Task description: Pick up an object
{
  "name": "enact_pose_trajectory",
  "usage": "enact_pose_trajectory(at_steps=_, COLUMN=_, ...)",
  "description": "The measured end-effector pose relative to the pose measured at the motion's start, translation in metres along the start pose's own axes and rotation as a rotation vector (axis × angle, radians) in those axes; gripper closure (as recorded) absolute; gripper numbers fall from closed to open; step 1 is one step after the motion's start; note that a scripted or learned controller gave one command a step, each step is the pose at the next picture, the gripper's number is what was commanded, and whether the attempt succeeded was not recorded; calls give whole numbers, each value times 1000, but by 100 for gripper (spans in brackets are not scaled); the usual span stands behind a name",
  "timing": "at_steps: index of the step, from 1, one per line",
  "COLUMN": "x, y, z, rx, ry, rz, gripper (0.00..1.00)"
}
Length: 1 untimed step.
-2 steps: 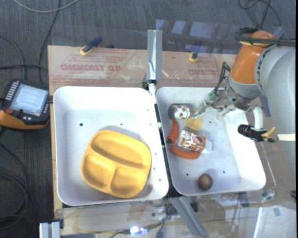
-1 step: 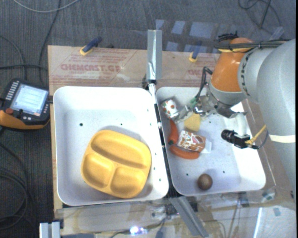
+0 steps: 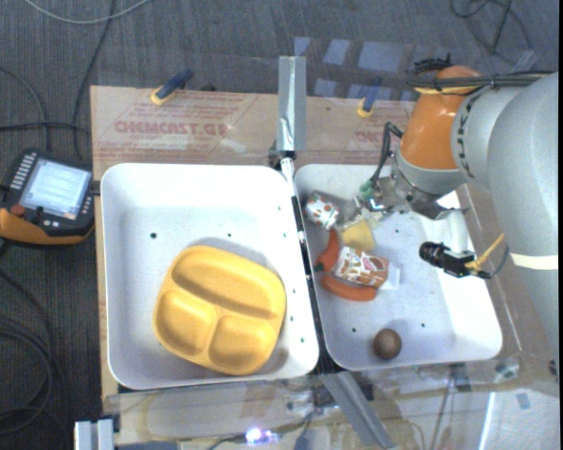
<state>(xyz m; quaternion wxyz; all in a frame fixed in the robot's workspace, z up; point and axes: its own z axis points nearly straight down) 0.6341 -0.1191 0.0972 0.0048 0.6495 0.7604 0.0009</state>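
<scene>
Side by side on the cardboard-covered worktop [image 3: 131, 148]: two shallow white bins, smooth plastic, rounded corners.

In the left bin [image 3: 131, 251]: a single yellow tray [image 3: 220, 307], glossy, moulded plastic with soft rounded corners, divided into three hollows, one long and two smaller. Lying towards the near right corner, tilted a little against the bin's lines.

In the right bin [image 3: 450, 326]: four loose things.
- Near the far left corner, a small crumpled wrapper [image 3: 322, 212], shiny, white with red marks.
- Just right of that, a pale yellow wedge [image 3: 359, 236], matte, flat-faced.
- Touching the wedge on its near side, an orange dish [image 3: 338, 284], round and shallow, with a printed packet [image 3: 361, 268] lying flat across it.
- Well apart, by the near wall, a small brown ball [image 3: 387, 343], dull and slightly rough.

Above the far part of the right bin, just over the wedge and wrapper: the end effector [image 3: 372, 201], below the orange band. Open or closed: cannot tell from this angle. Nothing seen in its grip; all four things down on the bin floor.
</scene>
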Motion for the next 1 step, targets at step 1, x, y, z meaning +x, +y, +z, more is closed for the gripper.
enact_pose_trajectory(at_steps=1, x=51, y=11, z=-112, rx=14, ry=5, rz=100, gripper=100)
